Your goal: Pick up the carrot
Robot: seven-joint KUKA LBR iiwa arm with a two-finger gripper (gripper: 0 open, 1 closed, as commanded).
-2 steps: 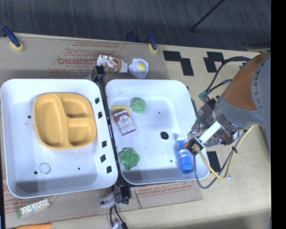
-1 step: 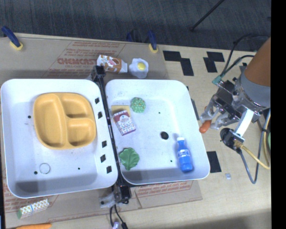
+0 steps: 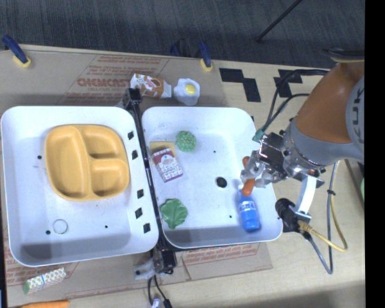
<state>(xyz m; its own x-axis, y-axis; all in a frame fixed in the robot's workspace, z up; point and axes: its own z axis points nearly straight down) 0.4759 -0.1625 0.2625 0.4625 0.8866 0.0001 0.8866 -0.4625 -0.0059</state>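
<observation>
Right bin (image 3: 199, 115) taken as the reference for everything below.

- Arm (image 3: 330, 117): comes in over the right bin's right wall, orange band well outside the bin, wrist low over the rim.
- Claw (image 3: 249, 173): hangs just inside the right bin's right wall, about halfway down it. Its tip is crowded with cables and brackets, so I cannot tell how far open it is.
- Carrot (image 3: 247, 187): a short orange piece inside the right bin, close to its right wall, directly beneath the claw's tip and touching it or nearly so. I cannot tell whether the claw has hold of it or whether it lies on the floor.
- Blue bottle (image 3: 249, 215): in the right bin's lower right corner, its top just beside the carrot's lower end.
- Small black spot (image 3: 221, 183): on the right bin's floor, right of centre.
- Green ball (image 3: 186, 140): upper middle of the right bin.
- Red and yellow packet (image 3: 166, 162): by the right bin's left wall.
- Green leaf (image 3: 173, 212): lower left of the right bin.
- Yellow divided plate (image 3: 86, 160): in the left bin (image 3: 19, 191), which touches the right bin's left wall.
- Brown carton (image 3: 147, 85) and white and yellow piece (image 3: 187, 91): on the cardboard (image 3: 83, 76) just beyond the right bin's top left corner.
</observation>
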